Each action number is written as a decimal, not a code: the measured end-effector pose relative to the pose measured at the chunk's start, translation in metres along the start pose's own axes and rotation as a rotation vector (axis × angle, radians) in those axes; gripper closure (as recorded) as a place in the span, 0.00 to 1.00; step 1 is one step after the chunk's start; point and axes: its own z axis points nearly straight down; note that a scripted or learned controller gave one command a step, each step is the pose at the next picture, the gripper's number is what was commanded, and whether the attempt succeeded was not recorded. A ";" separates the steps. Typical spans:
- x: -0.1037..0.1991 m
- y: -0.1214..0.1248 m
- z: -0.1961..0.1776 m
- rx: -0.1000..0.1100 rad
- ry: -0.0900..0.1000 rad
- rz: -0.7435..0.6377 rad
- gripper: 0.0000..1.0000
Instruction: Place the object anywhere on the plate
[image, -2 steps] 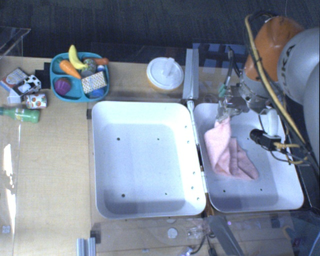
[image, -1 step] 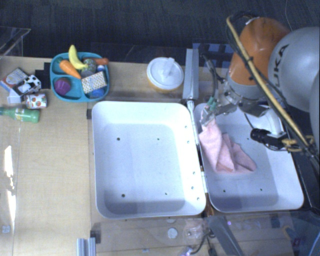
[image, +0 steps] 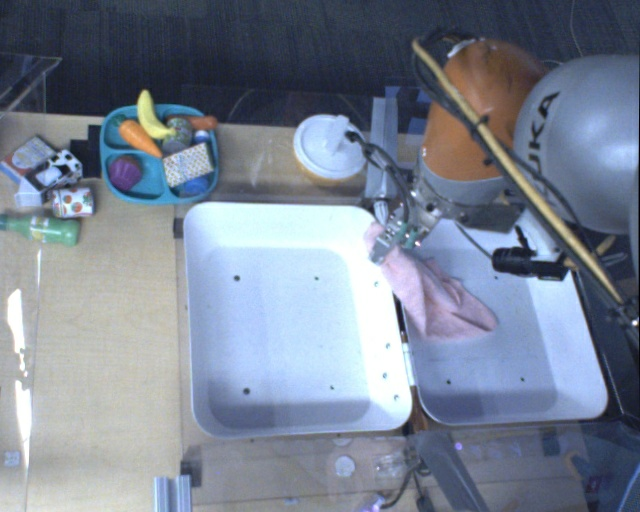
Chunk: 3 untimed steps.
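Observation:
A pink cloth drapes over the inner edge of the right bin. Its upper corner is drawn up to my gripper. The gripper stands at the top of the seam between the two bins, shut on that corner of the cloth. The rest of the cloth trails down and to the right onto the bin floor. Far to the left, on the bench beyond the left bin, a blue divided plate carries a toy banana, a carrot and several other small toys.
Between the gripper and the plate lies the left bin. A white round lid sits at the bench's back edge. Small toys and a green bottle lie at the far left. My arm's orange band fills the upper right.

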 end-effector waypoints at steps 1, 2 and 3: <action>0.047 0.037 0.003 -0.001 0.000 -0.401 1.00; 0.075 0.053 0.009 -0.003 -0.002 -0.735 1.00; 0.076 0.053 0.009 -0.003 -0.002 -0.735 0.00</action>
